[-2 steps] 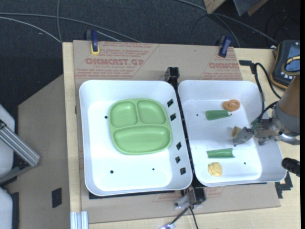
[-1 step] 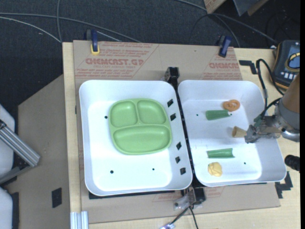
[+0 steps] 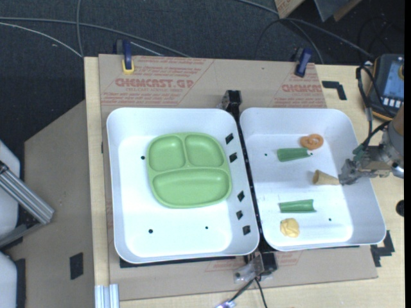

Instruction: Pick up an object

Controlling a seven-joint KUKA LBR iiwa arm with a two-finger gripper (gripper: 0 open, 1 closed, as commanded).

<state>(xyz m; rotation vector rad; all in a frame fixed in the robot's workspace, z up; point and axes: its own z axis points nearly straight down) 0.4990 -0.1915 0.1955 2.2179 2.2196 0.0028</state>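
Note:
The right bin (image 3: pixel 363 205) holds several small objects. An orange ring-shaped piece (image 3: pixel 313 141) lies at the back, with a green stick (image 3: pixel 293 153) just left of it. A tan cone (image 3: pixel 325 178) lies near the middle right. A second green stick (image 3: pixel 297 205) and a yellow lump (image 3: pixel 289 227) sit toward the front. My gripper (image 3: pixel 350 173) hangs low over the right bin's right side, just right of the tan cone and close to its wide end. Nothing shows held in it.
The left bin (image 3: pixel 128 197) carries a green divided plate (image 3: pixel 189 169). Black clips (image 3: pixel 232 99) join the bins along the shared middle wall. Blue clamps (image 3: pixel 128 54) pin the cardboard sheet at the back. A grey device (image 3: pixel 389 85) with cables stands at far right.

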